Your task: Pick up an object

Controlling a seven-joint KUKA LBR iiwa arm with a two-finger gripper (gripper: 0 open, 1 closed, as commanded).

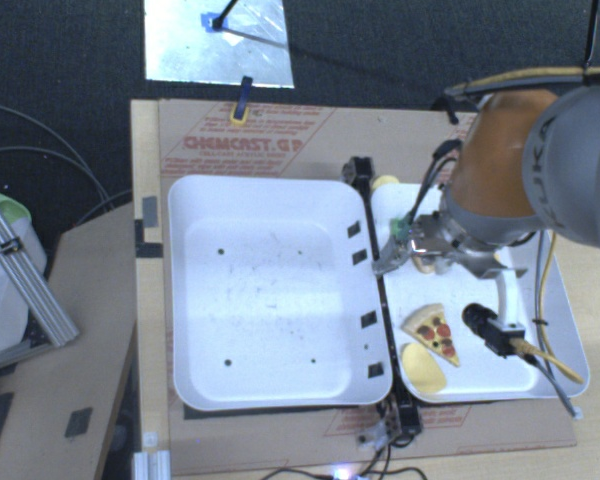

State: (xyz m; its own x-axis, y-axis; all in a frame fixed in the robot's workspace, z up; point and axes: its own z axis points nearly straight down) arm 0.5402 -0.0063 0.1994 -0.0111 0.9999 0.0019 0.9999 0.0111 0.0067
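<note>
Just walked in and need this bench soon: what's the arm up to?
The grey arm reaches over the right bin, its end effector low by that bin's left wall. A toy pizza slice and a pale yellow piece lie on the bin floor nearby, apart from it. Whether it grips anything cannot be seen.

Smooth white plastic bins (270,298) — matt printed cardboard (280,128)
</note>
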